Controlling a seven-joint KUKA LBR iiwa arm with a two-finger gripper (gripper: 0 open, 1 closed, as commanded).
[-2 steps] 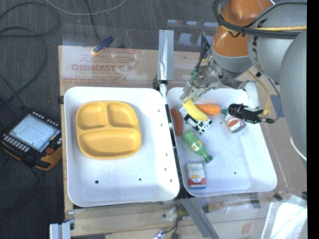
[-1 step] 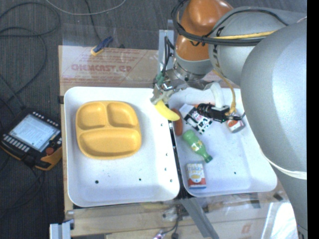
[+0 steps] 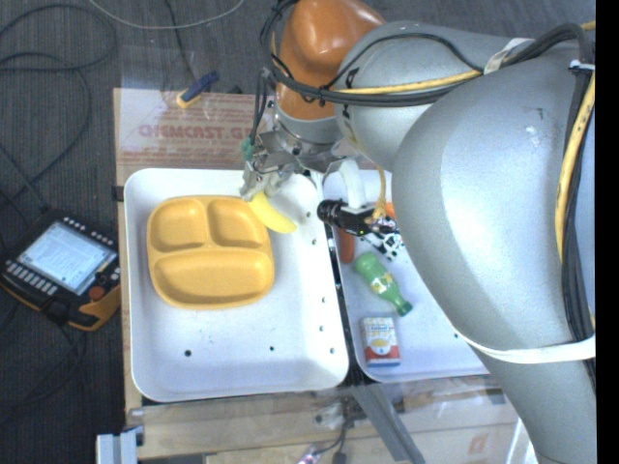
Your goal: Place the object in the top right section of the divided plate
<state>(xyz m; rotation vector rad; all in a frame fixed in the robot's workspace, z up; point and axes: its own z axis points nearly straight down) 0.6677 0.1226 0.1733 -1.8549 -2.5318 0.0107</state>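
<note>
Gripper (image 3: pixel 259 189) clasps banana (image 3: pixel 272 217) beside divided plate (image 3: pixel 209 250) (unlabelled).

A single fixed camera looks down at a slant from above the bench, near enough that the left bin (image 3: pixel 232 356) and right bin (image 3: pixel 426 351) fill the middle while the grey arm (image 3: pixel 484 162), reaching in from the right, looms large.

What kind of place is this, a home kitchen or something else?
Probably a robotics lab, not a kitchen: a large grey arm works over white bins, a control pendant lies on the floor, and loose cables trail nearby.
</note>
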